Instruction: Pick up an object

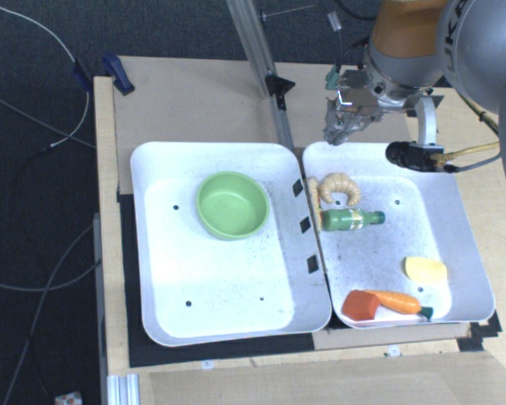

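While the gripper (337, 133) hung at 12 o'clock, jaws unclear, the green bottle (351, 219) looked light, hard, slippery; grab its middle.

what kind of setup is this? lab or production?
Most likely a research lab pick-and-place bench: two white bins on a plain board, toy-like items such as a green bowl and carrot, and loose cables over dark carpet. The gripper hangs above the right bin's far edge.

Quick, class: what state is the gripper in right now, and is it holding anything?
Gripper: above the right bin's far rim, nothing seen between its fingers; open or shut cannot be told.
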Available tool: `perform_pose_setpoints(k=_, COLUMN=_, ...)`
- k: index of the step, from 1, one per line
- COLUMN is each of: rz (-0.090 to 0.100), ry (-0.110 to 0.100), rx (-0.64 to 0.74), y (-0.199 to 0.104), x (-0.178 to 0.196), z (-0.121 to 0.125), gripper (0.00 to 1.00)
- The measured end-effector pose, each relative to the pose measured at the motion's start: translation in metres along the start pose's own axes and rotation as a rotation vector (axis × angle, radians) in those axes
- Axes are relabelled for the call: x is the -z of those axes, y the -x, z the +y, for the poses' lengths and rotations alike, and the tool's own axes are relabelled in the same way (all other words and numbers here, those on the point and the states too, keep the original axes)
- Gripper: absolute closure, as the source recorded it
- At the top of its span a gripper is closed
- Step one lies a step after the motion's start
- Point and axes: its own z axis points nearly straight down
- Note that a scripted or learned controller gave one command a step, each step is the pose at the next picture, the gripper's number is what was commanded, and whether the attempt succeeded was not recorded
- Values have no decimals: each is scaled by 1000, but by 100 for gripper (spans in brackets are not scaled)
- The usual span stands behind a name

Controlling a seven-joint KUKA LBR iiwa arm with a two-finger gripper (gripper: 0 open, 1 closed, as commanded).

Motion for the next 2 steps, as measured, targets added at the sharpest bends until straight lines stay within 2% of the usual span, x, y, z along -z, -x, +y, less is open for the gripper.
perform_pose_setpoints(k=2, rz=-1, ry=-4, rx=-5, y=-105, x=-8, z=-3, gripper=100)
